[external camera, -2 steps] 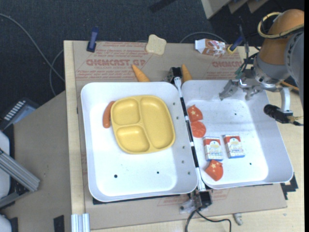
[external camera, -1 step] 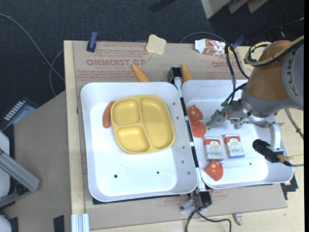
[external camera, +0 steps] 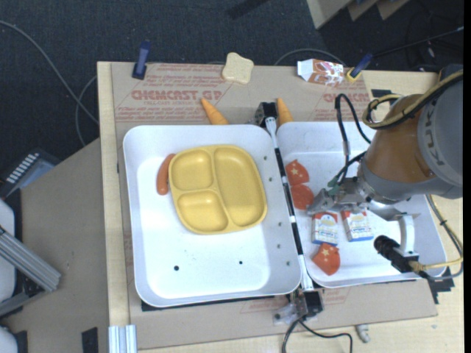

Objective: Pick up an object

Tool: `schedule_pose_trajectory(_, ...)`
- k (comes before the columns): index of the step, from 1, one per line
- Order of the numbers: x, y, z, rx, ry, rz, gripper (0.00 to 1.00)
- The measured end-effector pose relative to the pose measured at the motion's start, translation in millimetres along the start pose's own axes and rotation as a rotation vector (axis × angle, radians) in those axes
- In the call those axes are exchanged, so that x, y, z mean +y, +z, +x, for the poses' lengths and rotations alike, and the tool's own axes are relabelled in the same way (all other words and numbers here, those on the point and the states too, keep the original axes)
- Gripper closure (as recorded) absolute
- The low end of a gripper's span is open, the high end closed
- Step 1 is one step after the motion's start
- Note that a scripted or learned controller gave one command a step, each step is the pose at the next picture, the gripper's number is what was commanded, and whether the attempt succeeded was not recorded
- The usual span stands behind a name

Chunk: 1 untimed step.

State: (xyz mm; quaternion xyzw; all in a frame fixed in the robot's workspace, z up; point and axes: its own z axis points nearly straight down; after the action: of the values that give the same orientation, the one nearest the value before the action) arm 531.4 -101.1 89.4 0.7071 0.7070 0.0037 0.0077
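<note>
Down at the front of the right bin (external camera: 434,219), nearest to where I'm standing, a strawberry (external camera: 327,258) lies just below the two small cartons (external camera: 342,227) that sit side by side. Those cartons make the handiest landmark. Two more strawberries (external camera: 298,184) rest above and to their left, near the bin's inner wall.

Over the cartons' top edge hangs the gripper (external camera: 340,200), reaching in from the right with the arm's orange band (external camera: 394,153) bulking above it. Whether its fingers are spread or closed I cannot tell from here, and nothing visibly sits between them, so I would not call anything picked.

If a carton is the target, the descent should come straight down and centred on one carton alone. They lie touching, so a sloppy approach would likely wedge a finger on the seam or nudge both. Spanning the narrow width looks the better bet.

Well left of the cartons, in the other bin (external camera: 147,271), a yellow divided plate (external camera: 217,188) sits with a sausage (external camera: 163,175) against its left edge.
</note>
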Motion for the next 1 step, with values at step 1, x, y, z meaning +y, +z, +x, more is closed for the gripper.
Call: schedule_pose_trajectory(1, 12.8, 0.9, -66.0, 0.0, 0.0, 0.004, 0.0)
